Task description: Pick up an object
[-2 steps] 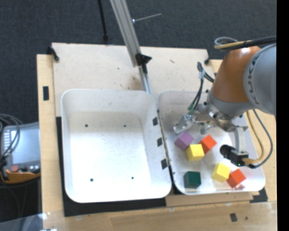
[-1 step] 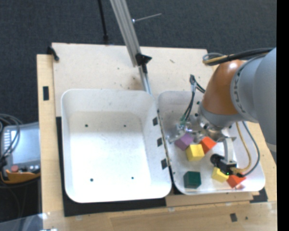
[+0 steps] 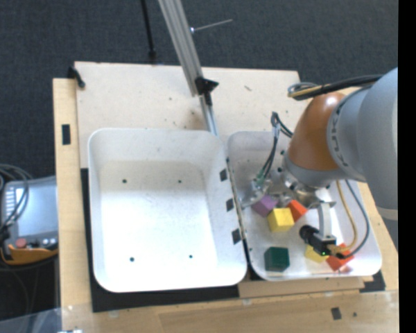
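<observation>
The grey KUKA arm with the orange band reaches in from the right and hangs over the right shallow white plastic bin; its wrist covers the upper-middle part of this bin. The two-finger gripper points down just above a small cluster of blocks; it is mostly hidden under the wrist and cables, so I cannot tell how wide it stands or if it has hold of anything.

Objects to pick, all in the right bin: a small purple block directly under the gripper, perhaps touching it; a yellow cube just beside the purple one, toward the front; an orange-red small block to the right of the yellow cube; a dark green cube near the front wall, apart from the others; at the front-right corner a 2nd yellow piece and a 2nd orange piece, close together, w/ a black part of the arm's equipment next to them.

The left shallow white plastic bin sits beside it, on the wooden bench; a slanted aluminium pole rises behind the bins.
</observation>
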Controlling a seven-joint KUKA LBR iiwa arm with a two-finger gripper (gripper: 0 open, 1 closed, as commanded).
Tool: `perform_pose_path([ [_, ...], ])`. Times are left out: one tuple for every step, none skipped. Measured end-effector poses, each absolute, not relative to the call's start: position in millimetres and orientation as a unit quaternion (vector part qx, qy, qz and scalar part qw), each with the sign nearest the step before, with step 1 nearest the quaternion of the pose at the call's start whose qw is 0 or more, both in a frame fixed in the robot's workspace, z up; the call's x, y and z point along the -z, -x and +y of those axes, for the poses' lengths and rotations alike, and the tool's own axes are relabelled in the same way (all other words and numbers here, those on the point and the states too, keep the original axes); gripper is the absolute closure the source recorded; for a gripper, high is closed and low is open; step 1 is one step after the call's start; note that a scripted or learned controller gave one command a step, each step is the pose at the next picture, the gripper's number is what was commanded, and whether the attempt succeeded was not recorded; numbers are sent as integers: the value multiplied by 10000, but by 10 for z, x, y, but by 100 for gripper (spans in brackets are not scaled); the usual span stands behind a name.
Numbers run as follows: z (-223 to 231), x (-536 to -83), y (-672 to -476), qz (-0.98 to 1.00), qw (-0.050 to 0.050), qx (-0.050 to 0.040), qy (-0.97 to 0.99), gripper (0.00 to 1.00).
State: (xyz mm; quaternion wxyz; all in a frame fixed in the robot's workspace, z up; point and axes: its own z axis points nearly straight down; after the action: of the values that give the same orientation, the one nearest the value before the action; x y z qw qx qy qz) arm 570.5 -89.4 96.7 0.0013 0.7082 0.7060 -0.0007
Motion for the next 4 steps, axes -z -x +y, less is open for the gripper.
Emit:
perform_pose_path([
  [-903,-1087,-5714,7031,23,-13,-7111,100],
  [-990,-1554,-5703,7061,20,-13,-7081,100],
  [-1017,-1987,-5713,7080,22,-17,-7063,100],
  [-943,-2541,-5789,7085,27,-21,-7057,100],
])
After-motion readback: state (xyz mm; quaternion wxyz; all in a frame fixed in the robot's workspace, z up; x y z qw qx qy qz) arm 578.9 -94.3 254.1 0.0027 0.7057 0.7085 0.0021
